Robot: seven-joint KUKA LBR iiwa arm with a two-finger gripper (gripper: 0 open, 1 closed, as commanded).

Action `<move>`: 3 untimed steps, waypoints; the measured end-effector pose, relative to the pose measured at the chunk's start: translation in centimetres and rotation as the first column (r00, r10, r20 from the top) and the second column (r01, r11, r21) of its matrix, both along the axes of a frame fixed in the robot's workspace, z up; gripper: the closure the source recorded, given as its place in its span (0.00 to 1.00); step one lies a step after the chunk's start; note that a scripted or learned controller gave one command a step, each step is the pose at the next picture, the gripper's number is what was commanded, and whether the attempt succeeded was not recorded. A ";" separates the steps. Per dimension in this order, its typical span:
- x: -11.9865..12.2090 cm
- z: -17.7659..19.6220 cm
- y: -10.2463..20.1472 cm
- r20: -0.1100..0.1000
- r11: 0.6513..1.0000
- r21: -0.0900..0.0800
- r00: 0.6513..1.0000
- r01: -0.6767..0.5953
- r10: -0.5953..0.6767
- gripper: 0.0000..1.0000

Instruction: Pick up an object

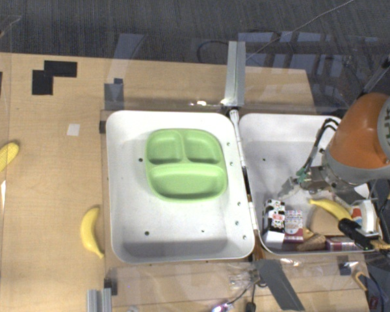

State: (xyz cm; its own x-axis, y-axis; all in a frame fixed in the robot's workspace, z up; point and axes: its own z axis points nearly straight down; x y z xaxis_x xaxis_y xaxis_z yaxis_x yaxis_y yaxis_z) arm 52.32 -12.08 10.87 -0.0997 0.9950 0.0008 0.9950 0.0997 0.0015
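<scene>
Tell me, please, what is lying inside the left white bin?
The left white bin holds a green divided tray lying flat, with nothing visible in its three compartments. Whatever may lie beneath the tray is covered.

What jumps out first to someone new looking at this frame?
The green divided plate sits alone in the middle of the left bin. The arm's orange band hangs over the right bin, where a banana and small cartons crowd the near right corner by the gripper. Outside the bins, another banana and a corn cob lie on the bench at left.
</scene>
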 end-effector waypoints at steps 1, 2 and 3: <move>6.0 -1.9 1.5 0.014 0.992 -0.002 0.991 -0.129 0.129 0.00; 10.4 -1.9 3.0 0.013 0.978 -0.004 0.978 -0.207 0.207 0.00; 14.5 -2.1 2.9 0.000 0.969 0.000 0.969 -0.246 0.246 0.00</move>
